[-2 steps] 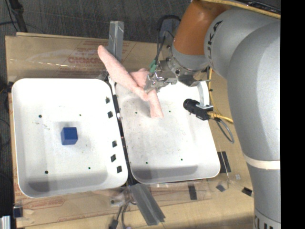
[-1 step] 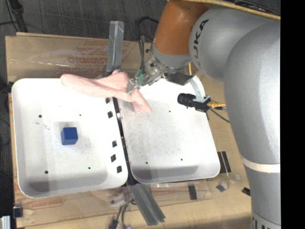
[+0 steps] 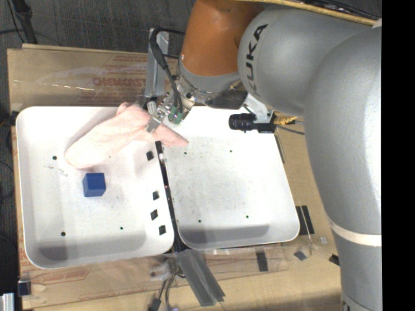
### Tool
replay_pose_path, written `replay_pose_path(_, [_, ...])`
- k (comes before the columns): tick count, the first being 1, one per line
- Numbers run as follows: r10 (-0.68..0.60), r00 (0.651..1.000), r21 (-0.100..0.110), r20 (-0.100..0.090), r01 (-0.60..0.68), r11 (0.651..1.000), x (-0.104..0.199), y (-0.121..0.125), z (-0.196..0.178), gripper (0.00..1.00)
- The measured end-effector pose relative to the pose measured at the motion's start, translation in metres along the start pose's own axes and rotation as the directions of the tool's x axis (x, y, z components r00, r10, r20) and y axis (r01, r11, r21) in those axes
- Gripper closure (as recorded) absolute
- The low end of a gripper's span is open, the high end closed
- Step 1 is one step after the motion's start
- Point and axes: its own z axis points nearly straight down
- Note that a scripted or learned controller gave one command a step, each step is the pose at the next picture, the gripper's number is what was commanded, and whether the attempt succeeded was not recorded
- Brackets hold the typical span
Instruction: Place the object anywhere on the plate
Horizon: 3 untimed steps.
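Dark fabric backdrop up top, cardboard-covered bench [image 3: 58, 67] below w/ two shallow white bins side by side. Left bin [image 3: 39, 238] holds a small blue cube [image 3: 94, 184] at roughly 8 o'clock from bin centre, sitting flat, apart from everything else. Right bin [image 3: 259, 199] has just dark specks on its floor. Black tape tabs run down the seam btwn the bins, more tape + a grey strip at 6 o'clock below them.

Arm [image 3: 311, 63] comes in from 3 o'clock, huge in view; orange band sits at 12 o'clock over the bins, covering the back edge of the right bin. Black cylindrical fitting pokes out under the wrist toward the right bin.

Pink cloth [image 3: 110, 140] lies in the left bin's upper part, stretched from about 9 o'clock of the bin up to its 1 o'clock corner, one end draped over the seam into the right bin. Gripper [image 3: 157, 116] is at the cloth's 2 o'clock end, right on top of it, touching or nearly so. Fingers: can't tell if apart or together, too cluttered w/ cables. Can't tell if cloth is btwn them.
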Motion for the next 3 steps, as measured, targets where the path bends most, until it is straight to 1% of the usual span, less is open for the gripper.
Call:
replay_pose_path(1, [-0.392,0.92,0.0,0.001,0.392,0.92,0.033,0.04,0.011,1.0])
replay_pose_path(2, [-0.612,0.791,0.0,0.005,0.612,0.791,0.049,0.052,0.004,1.0])
replay_pose_path(3, [-0.613,0.79,-0.001,0.005,0.613,0.79,0.049,0.052,0.004,0.0])
